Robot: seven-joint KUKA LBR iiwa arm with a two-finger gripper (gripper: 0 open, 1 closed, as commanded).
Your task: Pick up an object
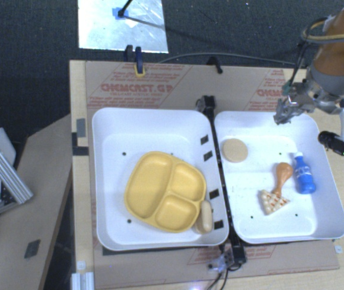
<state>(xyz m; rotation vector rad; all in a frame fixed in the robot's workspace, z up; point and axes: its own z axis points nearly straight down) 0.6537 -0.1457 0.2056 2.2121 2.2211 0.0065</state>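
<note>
My end effector hovers over the far rim of the right bin, nothing in its grip.

Nearest, in the left bin (108,132), a yellow divided tray (166,191) with a tan oval piece (205,216) at its corner; in the right bin (323,222), a waffle-cone toy (273,202), drumstick (282,175), blue bottle (303,174) and round cookie (235,150). Farthest, my end effector (280,117); whether it is spread I cannot tell.

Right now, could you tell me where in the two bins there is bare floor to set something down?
Right bin: the near strip below the waffle cone, and the far-right corner behind the blue bottle. The drumstick, cone and bottle crowd the middle-right. Left bin: the far strip behind the yellow divided plate, and the left margin.
</note>
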